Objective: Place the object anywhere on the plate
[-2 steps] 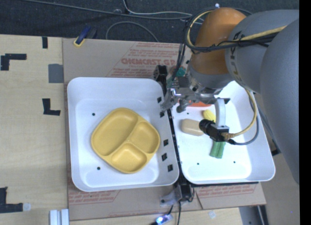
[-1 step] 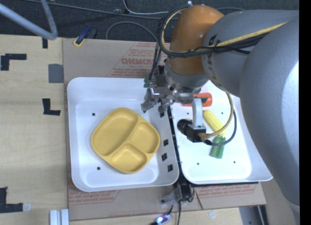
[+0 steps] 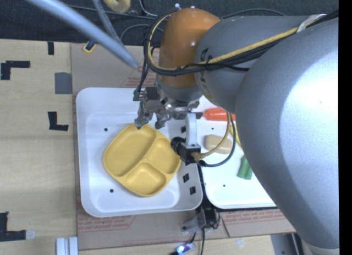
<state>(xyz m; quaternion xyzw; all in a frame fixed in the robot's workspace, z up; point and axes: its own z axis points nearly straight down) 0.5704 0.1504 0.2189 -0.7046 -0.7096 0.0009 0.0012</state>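
Just below the two-finger gripper (image 3: pixel 147 120) sits the yellow three-compartment plastic plate (image 3: pixel 141 160); jaws slightly parted, nothing visibly held.

1. You will find no readable text, label, brand or number anywhere in this view.
2. The black angular marks (image 3: pixel 15 69) at the frame's left edge, on the bench (image 3: pixel 33 155), are shapes, not letters.

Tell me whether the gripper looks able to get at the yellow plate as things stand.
Probably yes. The gripper hangs over the far rim of the yellow plate in the left bin, and nothing lies between them. The plate's compartments face up, uncovered.
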